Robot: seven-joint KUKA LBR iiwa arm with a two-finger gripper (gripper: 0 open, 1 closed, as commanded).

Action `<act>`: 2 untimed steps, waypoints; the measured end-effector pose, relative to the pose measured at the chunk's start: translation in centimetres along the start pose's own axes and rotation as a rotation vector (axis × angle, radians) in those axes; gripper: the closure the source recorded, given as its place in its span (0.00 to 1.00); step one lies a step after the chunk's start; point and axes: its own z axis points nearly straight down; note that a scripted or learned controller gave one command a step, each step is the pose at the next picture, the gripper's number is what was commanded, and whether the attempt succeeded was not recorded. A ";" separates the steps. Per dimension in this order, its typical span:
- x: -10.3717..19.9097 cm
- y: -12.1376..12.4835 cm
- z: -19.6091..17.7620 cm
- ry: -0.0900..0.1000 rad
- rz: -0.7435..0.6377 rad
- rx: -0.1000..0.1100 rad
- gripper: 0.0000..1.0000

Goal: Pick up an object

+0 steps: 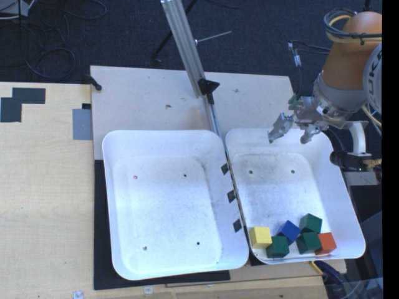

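Blocks huddle in the near corner of the right bin (349, 226): a yellow block (260, 236), two green blocks (278, 246) and (307, 242), a blue block (290, 230), a third green block (311, 222) and an orange block (325, 243), most of them touching. The left bin (115, 192) lies beside it. Farther back, the gripper (293, 133) hangs over the right bin's far rim, well apart from the blocks, fingers spread and holding nothing. Risk, as a judgement: the blocks are packed so tightly against the sloped wall that a descending finger may land on a neighbour, push the cluster aside, or close on a corner and let the block slip free.
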 end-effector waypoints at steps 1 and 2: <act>5.6 -3.3 -3.3 0.003 0.000 -0.001 0.00; 6.9 -6.5 2.6 0.002 0.007 0.008 0.00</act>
